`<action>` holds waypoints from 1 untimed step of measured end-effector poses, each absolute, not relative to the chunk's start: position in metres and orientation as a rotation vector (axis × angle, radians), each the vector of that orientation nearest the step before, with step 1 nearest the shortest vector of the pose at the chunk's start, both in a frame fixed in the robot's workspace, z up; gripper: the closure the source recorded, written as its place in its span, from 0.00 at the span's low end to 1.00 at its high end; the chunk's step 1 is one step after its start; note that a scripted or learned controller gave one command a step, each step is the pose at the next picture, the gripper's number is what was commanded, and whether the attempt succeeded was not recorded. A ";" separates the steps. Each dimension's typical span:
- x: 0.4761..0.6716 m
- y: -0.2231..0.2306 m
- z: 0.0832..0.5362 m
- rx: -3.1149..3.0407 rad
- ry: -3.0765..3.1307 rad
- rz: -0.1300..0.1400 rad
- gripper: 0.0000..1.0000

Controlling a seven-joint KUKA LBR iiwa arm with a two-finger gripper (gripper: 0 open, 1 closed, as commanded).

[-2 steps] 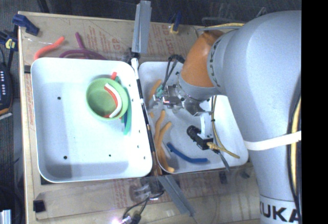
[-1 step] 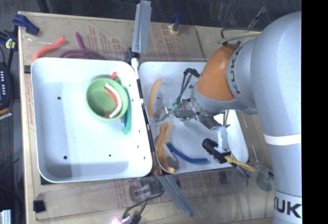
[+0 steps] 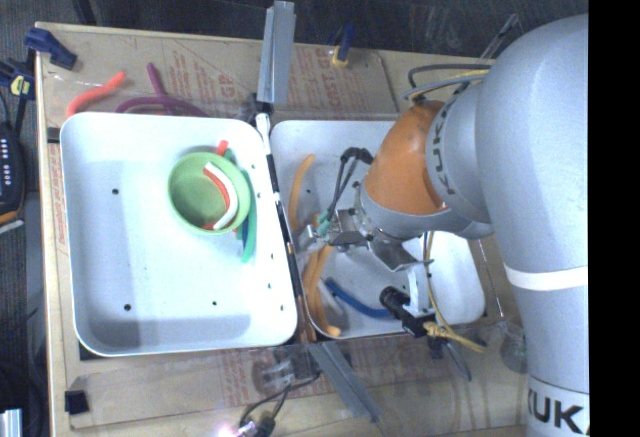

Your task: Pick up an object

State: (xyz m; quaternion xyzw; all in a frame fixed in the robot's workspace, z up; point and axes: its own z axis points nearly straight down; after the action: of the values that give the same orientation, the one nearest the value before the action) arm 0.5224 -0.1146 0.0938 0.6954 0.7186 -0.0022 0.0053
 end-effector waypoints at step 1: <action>0.522 -0.111 0.102 2.175 2.268 -0.004 1.00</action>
State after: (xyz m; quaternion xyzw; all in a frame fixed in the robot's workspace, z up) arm 0.5224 -0.1108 0.1023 0.6922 0.7217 -0.0013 -0.0006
